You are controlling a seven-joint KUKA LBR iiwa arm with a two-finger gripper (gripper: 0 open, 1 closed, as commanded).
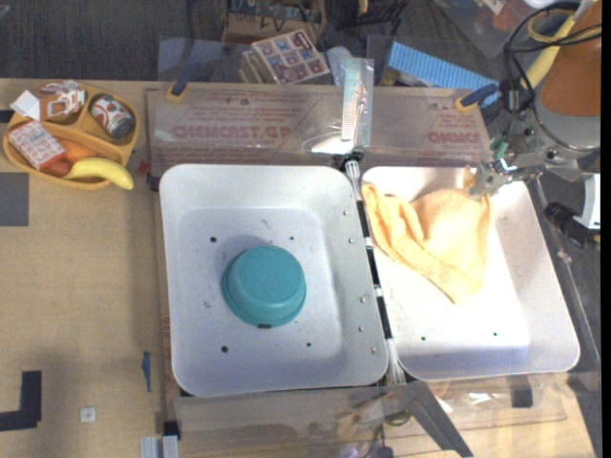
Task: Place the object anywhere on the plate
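A teal round plate (265,284) lies in the middle of the left white bin (191,351). A yellow cloth (434,241) is spread across the upper half of the right white bin (520,342). Its far right corner is drawn up to a point. My gripper (482,177) sits at that bin's back right corner, shut on the raised corner of the cloth. The rest of the cloth still rests on the bin floor, well to the right of the plate.
The two bins meet at a ridge (368,256) between plate and cloth. A yellow tray of toy food with a banana (67,146) stands on the bench at far left. Clutter and cables (535,36) lie behind the bins.
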